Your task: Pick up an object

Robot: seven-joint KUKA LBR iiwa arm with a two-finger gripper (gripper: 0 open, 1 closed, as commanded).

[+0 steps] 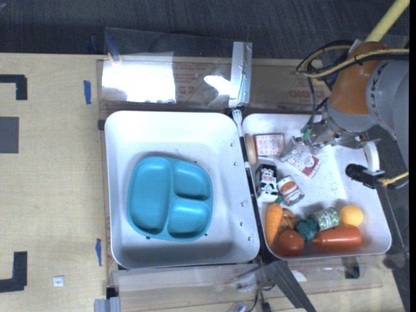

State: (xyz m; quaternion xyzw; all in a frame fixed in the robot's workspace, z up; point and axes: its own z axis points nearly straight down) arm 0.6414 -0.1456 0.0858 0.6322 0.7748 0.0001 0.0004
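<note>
Wooden bench (52,174), two white bins. Gripper (316,135) low over right bin (344,181), directly above crinkly foil packet (304,158); jaw state: cannot tell. Packet likely light, floppy, slippery; pinch raised crease, not flat face. Beyond jaws, toward left bin (123,174): small box (268,144), cow-print carton (267,180). No print legible.

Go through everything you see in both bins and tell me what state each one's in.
Blue tray: flat in left bin.
Packet: crumpled, below gripper.
Carrot: lying at right bin edge.
Tomato: against carrot.
Bottle: on its side.
</note>
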